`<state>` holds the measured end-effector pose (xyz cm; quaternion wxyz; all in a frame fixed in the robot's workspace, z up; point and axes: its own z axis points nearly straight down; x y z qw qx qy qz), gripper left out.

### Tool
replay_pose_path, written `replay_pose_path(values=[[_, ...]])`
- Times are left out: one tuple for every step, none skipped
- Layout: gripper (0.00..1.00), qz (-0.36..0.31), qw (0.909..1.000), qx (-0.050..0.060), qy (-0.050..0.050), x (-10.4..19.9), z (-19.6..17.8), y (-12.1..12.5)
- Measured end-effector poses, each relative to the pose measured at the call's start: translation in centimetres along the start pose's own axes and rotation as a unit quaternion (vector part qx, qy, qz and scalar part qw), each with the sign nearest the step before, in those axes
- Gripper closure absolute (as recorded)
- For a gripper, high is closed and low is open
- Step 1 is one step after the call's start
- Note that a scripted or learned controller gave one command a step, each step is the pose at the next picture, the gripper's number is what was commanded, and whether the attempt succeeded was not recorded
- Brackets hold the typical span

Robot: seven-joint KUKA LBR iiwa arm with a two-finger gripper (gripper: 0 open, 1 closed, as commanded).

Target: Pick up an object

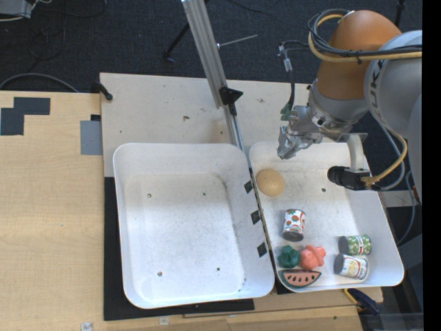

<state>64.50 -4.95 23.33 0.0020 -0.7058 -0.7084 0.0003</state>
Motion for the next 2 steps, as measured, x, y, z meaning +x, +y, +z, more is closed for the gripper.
replay_pose_path(values=[[1.00,0.000,1.0000,0.001,0.000,4.6,-0.7,-1.1],[1.00,0.000,1.0000,0.001,0.000,10.0,0.5,-2.7]])
